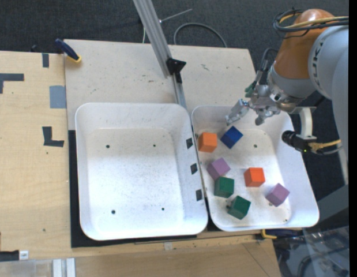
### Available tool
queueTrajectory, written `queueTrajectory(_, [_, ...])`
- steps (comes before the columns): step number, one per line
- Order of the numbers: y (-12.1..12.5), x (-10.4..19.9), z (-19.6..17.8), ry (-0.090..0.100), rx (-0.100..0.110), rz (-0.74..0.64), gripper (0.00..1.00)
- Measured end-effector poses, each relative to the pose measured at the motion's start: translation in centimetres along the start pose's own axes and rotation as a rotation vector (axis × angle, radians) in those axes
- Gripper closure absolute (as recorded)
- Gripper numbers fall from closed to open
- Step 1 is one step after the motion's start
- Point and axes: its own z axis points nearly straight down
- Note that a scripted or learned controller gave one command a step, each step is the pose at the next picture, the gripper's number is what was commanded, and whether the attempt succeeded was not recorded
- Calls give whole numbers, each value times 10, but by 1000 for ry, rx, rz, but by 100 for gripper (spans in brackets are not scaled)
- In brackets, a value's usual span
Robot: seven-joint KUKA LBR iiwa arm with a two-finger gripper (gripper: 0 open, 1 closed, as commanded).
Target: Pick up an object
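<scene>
My end effector (251,113) hung over the far end of the shallow white right-hand bin (299,189), its two fingers spread apart and pointing down, with nothing between them. All the candidates lay in that bin: a small blue cube (231,137) just below and to the left of my fingertips, a small orange cube (207,141) beside it against the bin's left wall, a pale purple cube (218,168) nearer the middle, a dark green cube (224,186) touching or nearly touching it, a second dark green cube (239,206) toward the near edge, a second orange cube (254,176) and a second pale purple cube (277,194) over on the right. The shallow white left-hand bin (86,154) sat beside it on the pale wooden tabletop (109,68). As I judged it, I was at the approach stage, released and not yet down on anything, so the pick was still to do. The blue cube looked like the nearest target; the next move called for shifting slightly toward it, centring the fingers over its sides and descending until they straddled it before clenching. The orange cube near its left side looked like the main risk, since a finger could have landed on it or nudged it.
</scene>
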Motion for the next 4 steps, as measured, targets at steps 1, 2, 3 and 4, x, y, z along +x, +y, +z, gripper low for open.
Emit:
queueTrajectory(1, [-59,-9,107,-1,1,3,0])
queueTrajectory(2, [-57,-7,94,1,0,-1,100])
queueTrajectory(3, [-17,51,-1,1,-10,-5,100])
queueTrajectory(4, [-88,33,-105,-1,-8,3,100])
